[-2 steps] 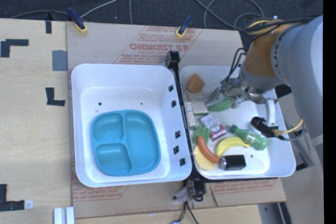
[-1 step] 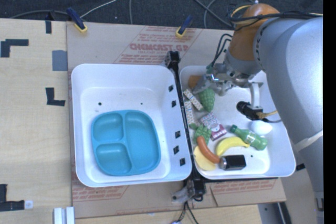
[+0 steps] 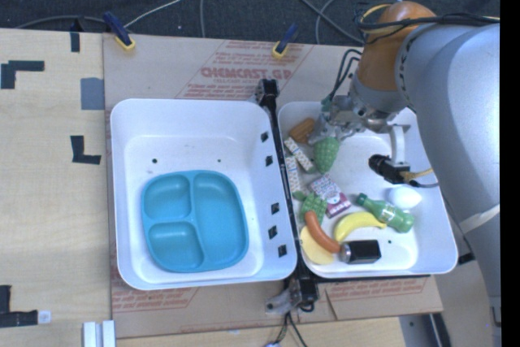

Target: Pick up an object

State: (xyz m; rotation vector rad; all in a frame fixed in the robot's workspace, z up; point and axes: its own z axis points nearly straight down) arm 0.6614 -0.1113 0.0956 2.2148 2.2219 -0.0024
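My gripper (image 3: 335, 126) hangs low over the back left part of the right bin (image 3: 431, 252), under the orange band of the arm. Just below it in the picture lies a green bumpy fruit (image 3: 327, 153), close to or touching the gripper's tip. A brown piece (image 3: 301, 128) lies to the gripper's left. Further forward in the same bin lie a yellow banana (image 3: 357, 223), a green bottle (image 3: 387, 212), an orange carrot (image 3: 319, 231), a black block (image 3: 361, 251), a white egg (image 3: 404, 197) and a pink-and-white packet (image 3: 325, 188).
The left bin (image 3: 130, 126) holds a blue divided plate (image 3: 195, 220). A white patterned bar (image 3: 297, 153) lies along the right bin's left wall. The grey arm covers the right bin's right side. Cables run behind the bins.
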